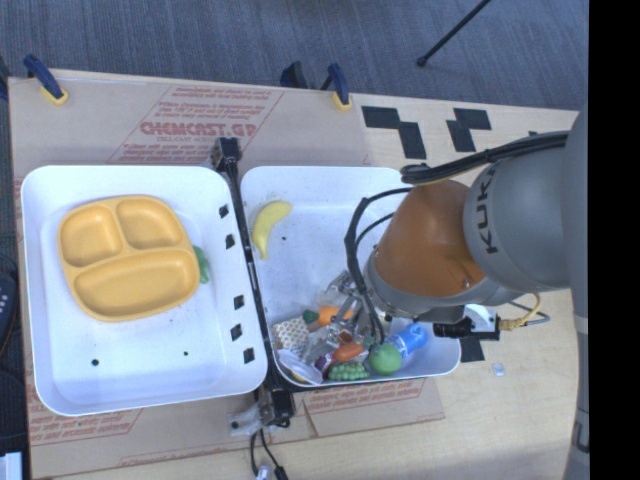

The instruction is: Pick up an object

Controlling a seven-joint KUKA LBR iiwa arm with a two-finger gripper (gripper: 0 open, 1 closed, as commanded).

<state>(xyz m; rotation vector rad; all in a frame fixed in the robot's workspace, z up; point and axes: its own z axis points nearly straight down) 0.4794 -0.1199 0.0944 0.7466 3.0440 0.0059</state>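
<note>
The arm's orange band and grey wrist hang over the right bin (300, 183), lower right of the frame, and they cover most of the claw (350, 313); whether it is open or closed cannot be told, and nothing can be seen gripped in it.

The candidates for picking sit in a heap (340, 346) in the lower part of that bin, directly under the wrist — a green ball-like piece (385, 359), something blue (411, 341) beside it, an orange bit (326, 316), a bumpy green cluster (347, 372) and what look like crinkled wrappers. These look like small toy foods: probably light, stiff plastic, smooth and apt to slip or roll. The round green piece would want a hold across its middle. The pieces touch one another, so closing on one may nudge its neighbours.

A yellow banana (267, 224) lies apart, in the upper left of the same bin near the dividing wall — the easier target, I judge, taken across its narrow middle.

The left bin (45, 298) holds a yellow divided tray (128, 256) with a green thing (203, 266) touching its right edge.
</note>
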